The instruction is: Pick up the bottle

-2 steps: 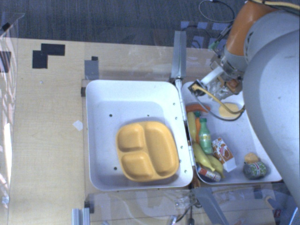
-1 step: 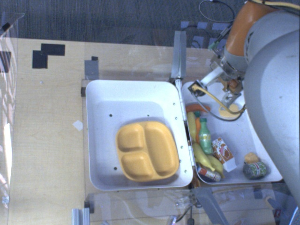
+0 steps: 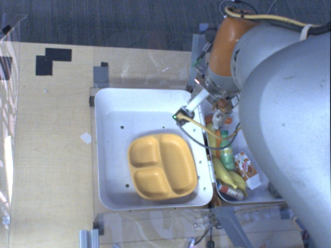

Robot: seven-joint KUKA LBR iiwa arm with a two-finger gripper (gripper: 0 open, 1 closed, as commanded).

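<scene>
The bottle [image 3: 224, 145] lies in the right bin [image 3: 261, 189], its long axis running from the arm's wrist down toward the banana [image 3: 226, 173]. The gripper [image 3: 219, 106] hangs just above the bottle's cap end; whether it is spread or closed I cannot tell.

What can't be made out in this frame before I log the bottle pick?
- End effector: finger state unreadable in the camera view; too small, amid clutter.
- Bottle: partly shown among the right bin's items; whether it is gripped cannot be told.
- Right bin: largely covered by the arm.
- Item by the banana: label too small to read.
</scene>
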